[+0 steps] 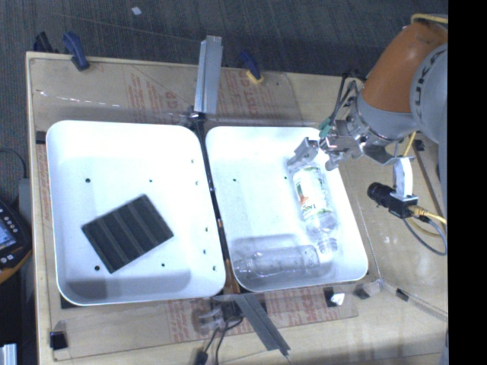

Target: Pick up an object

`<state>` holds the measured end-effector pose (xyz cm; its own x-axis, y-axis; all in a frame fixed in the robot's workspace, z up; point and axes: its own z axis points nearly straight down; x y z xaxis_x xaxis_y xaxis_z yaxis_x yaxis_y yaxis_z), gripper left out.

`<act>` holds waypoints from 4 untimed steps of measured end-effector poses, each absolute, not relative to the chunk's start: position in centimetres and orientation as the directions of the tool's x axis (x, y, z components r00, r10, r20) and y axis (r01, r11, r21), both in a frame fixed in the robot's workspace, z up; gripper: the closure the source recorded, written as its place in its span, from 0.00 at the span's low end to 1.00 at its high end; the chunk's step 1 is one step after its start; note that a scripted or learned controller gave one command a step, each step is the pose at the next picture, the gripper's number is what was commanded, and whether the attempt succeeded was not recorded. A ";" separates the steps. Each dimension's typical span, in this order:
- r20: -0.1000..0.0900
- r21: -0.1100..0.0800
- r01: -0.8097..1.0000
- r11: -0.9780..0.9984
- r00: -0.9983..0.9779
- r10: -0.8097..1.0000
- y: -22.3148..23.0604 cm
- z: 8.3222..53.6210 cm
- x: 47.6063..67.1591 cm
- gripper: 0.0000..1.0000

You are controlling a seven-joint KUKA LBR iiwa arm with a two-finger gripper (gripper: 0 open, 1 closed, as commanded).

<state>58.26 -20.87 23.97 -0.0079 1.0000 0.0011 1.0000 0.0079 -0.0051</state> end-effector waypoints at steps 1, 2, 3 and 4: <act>0.002 -0.006 1.000 0.014 -0.014 1.000 -20.7 24.9 58.3 1.00; 0.002 -0.007 1.000 0.015 -0.015 1.000 -20.7 24.9 58.3 0.00; 0.002 -0.003 0.952 0.307 -0.307 0.952 -20.9 10.6 58.5 0.00; -0.001 0.001 0.931 0.366 -0.366 0.931 -21.0 19.7 56.4 0.00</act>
<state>56.40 -20.95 19.70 -0.3657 0.9307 -0.0008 0.9307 0.3657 0.0006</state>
